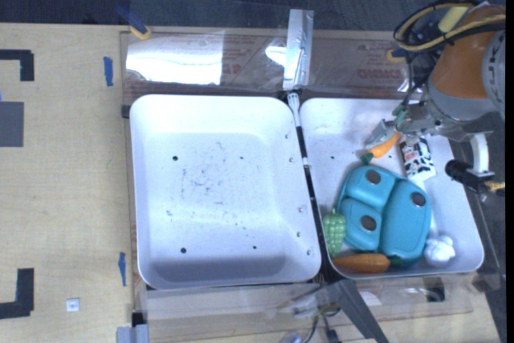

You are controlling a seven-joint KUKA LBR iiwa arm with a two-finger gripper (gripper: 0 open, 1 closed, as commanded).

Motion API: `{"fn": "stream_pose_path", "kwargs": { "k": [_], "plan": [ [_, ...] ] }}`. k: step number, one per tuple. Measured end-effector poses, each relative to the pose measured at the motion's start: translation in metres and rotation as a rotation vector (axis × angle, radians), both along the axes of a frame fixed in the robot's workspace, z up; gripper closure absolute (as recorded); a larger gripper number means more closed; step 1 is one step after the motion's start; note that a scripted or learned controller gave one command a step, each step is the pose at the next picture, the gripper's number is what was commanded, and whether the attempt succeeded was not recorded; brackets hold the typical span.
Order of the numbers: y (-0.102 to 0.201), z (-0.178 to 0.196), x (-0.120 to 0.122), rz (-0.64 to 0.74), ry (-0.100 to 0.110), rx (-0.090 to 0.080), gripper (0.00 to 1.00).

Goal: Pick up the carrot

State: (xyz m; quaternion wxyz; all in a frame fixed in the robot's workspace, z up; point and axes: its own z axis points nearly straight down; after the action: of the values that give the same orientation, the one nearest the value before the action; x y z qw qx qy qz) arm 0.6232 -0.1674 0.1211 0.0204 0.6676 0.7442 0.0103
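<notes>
Near the far edge of the right bin [321, 120], the gripper [395, 128] hangs low over a small orange piece [385, 145], which touches its tip. Whether it is clenched or released cannot be told, since the wrist blocks the view. A cow-patterned toy [416, 157] lies just beside. The carrot [361, 261] rests at the bin's near edge, wedged against a blue toy [385, 214], likely where it slid. The orange piece could be a second carrot; it is too small to judge.
</notes>
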Motion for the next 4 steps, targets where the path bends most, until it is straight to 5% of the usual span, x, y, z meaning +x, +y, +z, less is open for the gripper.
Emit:
{"fn": "stream_pose_path", "kwargs": {
  "k": [1, 3, 4],
  "plan": [
    [-0.008, -0.004, 0.022, 0.093, 0.009, 0.013, 0.0],
    [-0.006, -0.006, 0.021, 0.049, -0.007, 0.012, 0.0],
    [-0.003, -0.004, 0.004, -0.259, -0.03, 0.035, 0.0]
  ]
}}
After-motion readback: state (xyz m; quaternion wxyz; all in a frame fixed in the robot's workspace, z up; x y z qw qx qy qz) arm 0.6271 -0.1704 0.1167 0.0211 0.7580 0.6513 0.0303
